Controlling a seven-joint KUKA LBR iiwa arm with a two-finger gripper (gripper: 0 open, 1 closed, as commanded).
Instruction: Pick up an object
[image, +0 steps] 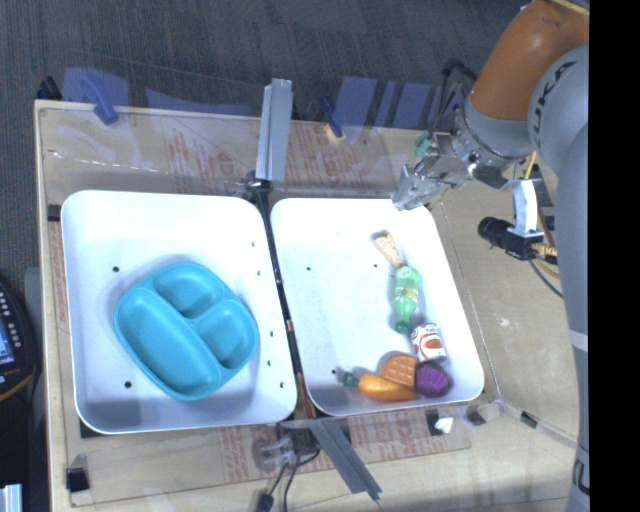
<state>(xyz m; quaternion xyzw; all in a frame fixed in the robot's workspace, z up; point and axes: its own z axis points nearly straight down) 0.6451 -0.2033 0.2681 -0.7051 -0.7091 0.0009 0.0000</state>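
The fingers are too small and blurred here to tell whether they are spread or closed, and nothing shows between them. The gripper hangs over the far right corner of the right bin, at its rim, on a grey arm with a glossy orange band.

Both bins are shallow, smooth white plastic with rounded corners. They sit side by side, with a dark strip between them.

The left bin holds a turquoise tray, an oval of matte plastic split into three hollows, lying at a slant.

In the right bin, small toy foods run along the right wall. Farthest back lies a thin tan stick. Just below it is a green bottle, translucent, on its side. Next comes a small can with a red and white label. In the near right corner sit a purple, round lump, a brown waffle-textured piece and an orange carrot with a green stub, all close together, some touching.

The bench is pale wood under clear film with faint red print.
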